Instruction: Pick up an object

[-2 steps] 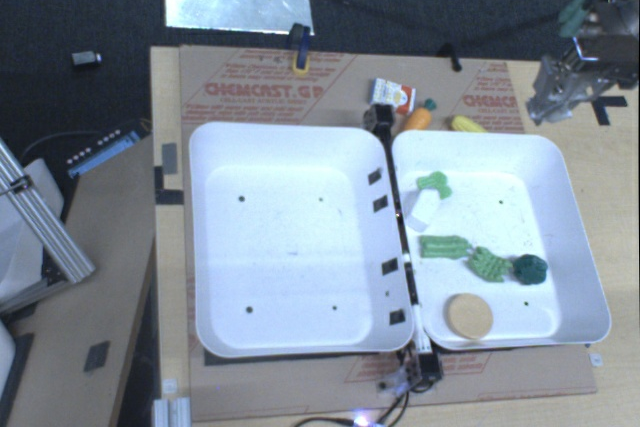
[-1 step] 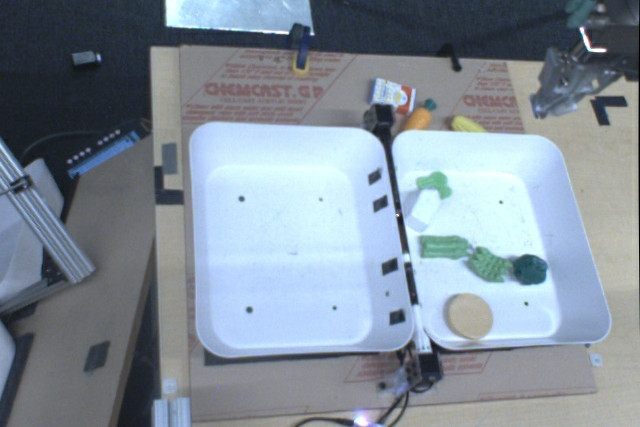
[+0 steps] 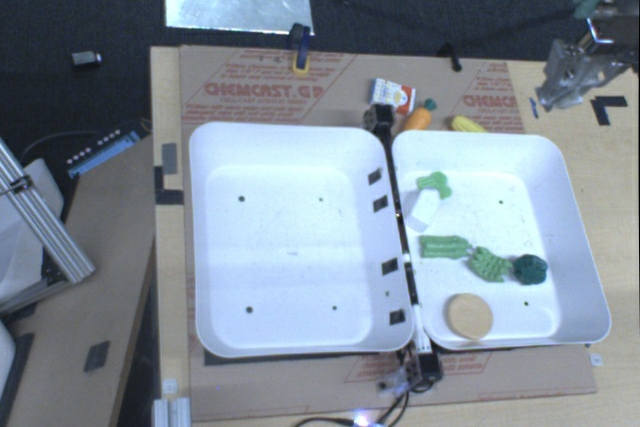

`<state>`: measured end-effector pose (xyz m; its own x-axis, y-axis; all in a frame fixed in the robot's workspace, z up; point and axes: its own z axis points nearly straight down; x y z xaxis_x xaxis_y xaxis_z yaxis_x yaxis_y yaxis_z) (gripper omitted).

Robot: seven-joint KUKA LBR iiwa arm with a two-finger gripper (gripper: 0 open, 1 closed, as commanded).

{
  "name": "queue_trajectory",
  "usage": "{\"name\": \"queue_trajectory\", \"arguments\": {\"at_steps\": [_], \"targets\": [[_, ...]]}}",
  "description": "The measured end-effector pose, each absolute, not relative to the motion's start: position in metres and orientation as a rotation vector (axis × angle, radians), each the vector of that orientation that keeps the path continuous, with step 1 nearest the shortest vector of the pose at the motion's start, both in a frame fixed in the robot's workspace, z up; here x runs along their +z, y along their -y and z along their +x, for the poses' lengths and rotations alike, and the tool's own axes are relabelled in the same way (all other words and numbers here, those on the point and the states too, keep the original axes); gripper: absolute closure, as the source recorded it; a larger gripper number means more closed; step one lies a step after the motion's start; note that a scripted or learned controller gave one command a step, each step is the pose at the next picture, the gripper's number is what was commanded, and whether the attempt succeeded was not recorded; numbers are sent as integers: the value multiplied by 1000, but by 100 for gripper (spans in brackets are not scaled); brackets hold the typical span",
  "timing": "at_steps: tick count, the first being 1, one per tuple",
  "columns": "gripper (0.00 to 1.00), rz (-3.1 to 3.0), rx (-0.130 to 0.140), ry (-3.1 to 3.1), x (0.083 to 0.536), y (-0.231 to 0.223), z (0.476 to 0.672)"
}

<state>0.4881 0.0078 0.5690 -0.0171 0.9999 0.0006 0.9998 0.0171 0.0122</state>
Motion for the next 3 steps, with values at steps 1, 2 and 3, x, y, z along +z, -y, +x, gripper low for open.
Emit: {"name": "queue_trajectory", "arguments": {"at_steps": [1, 2, 3], "targets": [[100, 2191, 17, -2237, 580, -7, 488], [100, 2185, 21, -2240, 592, -7, 489], [100, 2179, 23, -2243, 603, -7, 489]]}}
